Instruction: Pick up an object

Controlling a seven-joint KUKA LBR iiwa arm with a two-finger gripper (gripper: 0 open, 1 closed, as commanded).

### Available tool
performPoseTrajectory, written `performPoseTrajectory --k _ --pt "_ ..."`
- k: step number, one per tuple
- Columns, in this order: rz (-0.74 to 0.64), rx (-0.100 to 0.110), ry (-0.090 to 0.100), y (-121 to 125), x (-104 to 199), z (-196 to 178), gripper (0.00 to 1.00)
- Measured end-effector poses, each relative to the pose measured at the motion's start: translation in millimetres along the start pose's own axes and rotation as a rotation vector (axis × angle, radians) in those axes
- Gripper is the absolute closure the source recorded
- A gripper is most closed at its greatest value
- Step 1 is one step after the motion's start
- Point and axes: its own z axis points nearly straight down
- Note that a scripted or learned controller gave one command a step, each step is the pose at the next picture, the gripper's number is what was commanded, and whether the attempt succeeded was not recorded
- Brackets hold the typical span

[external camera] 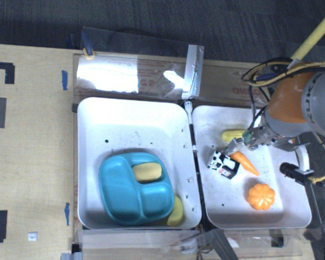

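Hovering over the right bin, your gripper (pixel 243 143) gives no clear reading: I cannot tell its state. Just below lies the orange tapered plastic carrot (pixel 244 162), likely light, stiff, slick; grasp across its thick end.

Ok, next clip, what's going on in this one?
A grey arm with an orange band reaches in from the right over the right bin. Its hand sits low among a carrot, a yellow piece and a small black-and-white toy; whether it grips anything is unclear. An orange pumpkin lies nearer the front. The left bin holds a blue divided tray with a yellow item in it.
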Motion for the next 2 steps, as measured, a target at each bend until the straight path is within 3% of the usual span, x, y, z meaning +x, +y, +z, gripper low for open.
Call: performPoseTrajectory --k 1,2 --pt "-0.001 -0.006 -0.003 2 0 -12 1.00" --pt "-0.197 -0.005 0.000 4 96 -108 1.00"
